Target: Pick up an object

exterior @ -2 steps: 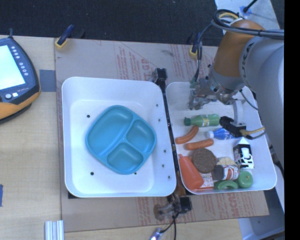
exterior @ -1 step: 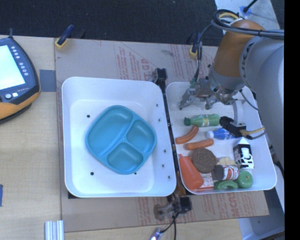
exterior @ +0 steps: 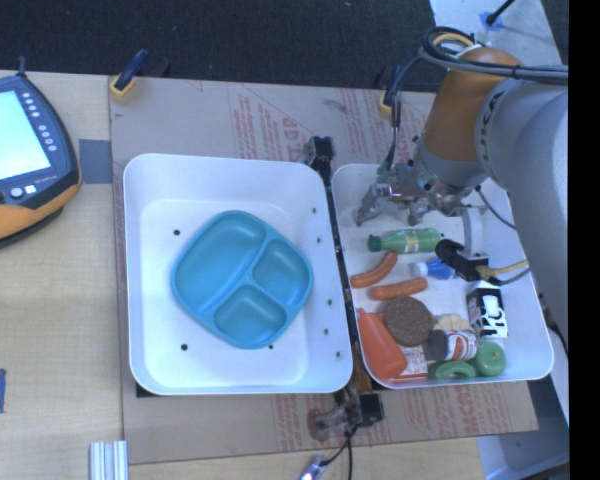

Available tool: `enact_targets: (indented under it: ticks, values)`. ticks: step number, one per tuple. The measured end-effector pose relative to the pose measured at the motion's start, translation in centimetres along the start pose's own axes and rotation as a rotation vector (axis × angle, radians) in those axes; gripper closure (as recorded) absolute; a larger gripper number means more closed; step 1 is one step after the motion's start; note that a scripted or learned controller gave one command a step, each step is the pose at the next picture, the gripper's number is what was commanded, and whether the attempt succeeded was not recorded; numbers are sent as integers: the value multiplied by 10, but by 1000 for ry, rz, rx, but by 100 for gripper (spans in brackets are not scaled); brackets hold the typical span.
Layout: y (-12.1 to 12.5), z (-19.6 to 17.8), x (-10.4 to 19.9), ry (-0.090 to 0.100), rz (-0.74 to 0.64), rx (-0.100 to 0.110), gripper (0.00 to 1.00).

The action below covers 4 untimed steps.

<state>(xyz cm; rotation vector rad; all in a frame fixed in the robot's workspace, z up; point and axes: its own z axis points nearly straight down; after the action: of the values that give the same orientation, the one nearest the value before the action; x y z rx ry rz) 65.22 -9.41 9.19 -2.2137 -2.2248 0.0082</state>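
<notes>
A blue divided plate point(exterior: 242, 279), three compartments facing up, lies near the middle of the left white bin point(exterior: 150, 363), clear of its walls. Both bins rest on a brown cardboard sheet point(exterior: 260, 123) printed with faint red lettering, spread over a light wooden bench point(exterior: 40, 338). At the far left edge sits a handheld control pendant point(exterior: 15, 158) with a pale screen and orange casing. A yellow and blue clamp point(exterior: 128, 75) grips the cardboard's upper left corner.
</notes>
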Motion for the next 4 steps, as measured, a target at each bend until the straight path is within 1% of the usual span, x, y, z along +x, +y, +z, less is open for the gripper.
enact_targets:
  ticks: [1,2,3,4]
  values:
    - [0,-11,-1,0,-2,2,100]
    - [0,-11,-1,0,-2,2,0]
    - [4,0,1,0,0,0,0]
    - [4,-11,0,0,-2,2,100]
